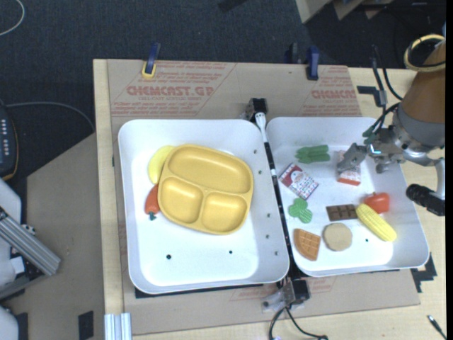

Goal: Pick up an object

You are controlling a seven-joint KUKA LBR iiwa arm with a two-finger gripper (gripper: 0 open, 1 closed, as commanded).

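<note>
The grey 2-finger gripper hangs over the right shallow white bin, its fingers clenched on a small grey-and-red toy, just right of the flat green plastic piece and above the brown chocolate bar.

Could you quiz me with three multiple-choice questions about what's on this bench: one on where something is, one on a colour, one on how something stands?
1. Where does the divided tray lie?
A. left bin
B. right bin
C. on the cardboard

2. What colour is that tray?
A. blue
B. yellow
C. white

3. Where is the hand?
A. over the left bin
B. above the cardboard
C. over the right bin, by a small red and white item

Answers: 1 A, it fills the left bin. 2 B, plainly yellow. 3 C, it hangs inside the right bin.
</note>
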